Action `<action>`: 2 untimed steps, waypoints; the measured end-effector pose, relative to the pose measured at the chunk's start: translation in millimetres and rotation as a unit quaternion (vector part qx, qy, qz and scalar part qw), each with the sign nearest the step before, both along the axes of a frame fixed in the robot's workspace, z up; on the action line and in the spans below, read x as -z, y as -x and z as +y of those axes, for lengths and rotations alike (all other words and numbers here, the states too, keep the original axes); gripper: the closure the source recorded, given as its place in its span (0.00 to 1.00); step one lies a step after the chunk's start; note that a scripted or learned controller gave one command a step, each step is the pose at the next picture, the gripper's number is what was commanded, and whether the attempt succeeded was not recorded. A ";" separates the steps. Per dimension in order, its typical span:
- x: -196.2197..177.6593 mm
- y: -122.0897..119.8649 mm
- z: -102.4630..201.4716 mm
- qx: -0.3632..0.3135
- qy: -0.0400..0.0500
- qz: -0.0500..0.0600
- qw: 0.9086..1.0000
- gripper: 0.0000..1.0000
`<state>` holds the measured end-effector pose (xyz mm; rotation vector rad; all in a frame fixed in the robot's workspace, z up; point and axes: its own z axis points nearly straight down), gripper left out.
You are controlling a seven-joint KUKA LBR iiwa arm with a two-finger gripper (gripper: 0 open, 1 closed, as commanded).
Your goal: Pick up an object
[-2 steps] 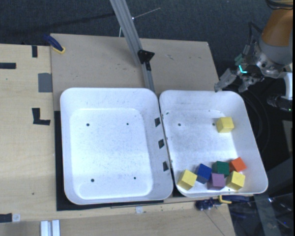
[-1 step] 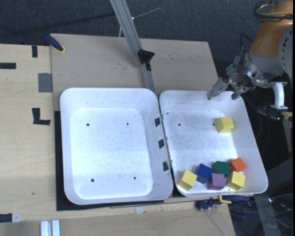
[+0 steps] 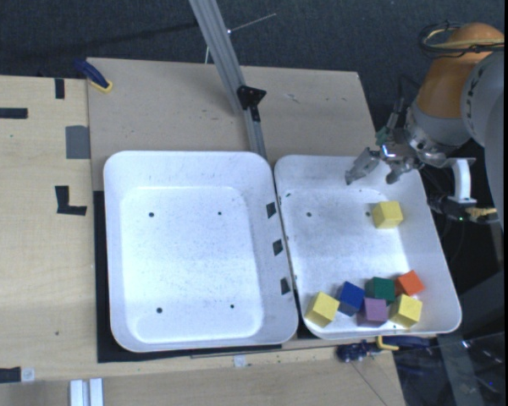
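Gripper [image 3: 378, 167] hovers at the right bin's [image 3: 423, 227] far edge, fingers spread, nothing between them. Yellow cube [image 3: 387, 214] sits alone just below, mid-bin. Looks light and rigid — probably best pinched across two flat opposite faces.

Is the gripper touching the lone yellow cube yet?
Apart. The camera view shows bare white bin floor between the gripper and the lone yellow cube.
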<state>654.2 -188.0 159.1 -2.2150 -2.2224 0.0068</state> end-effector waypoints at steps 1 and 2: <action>64.9 3.5 1.0 0.000 0.000 0.001 1.000 0.00; 50.4 1.6 1.5 0.000 0.000 -0.002 1.000 1.00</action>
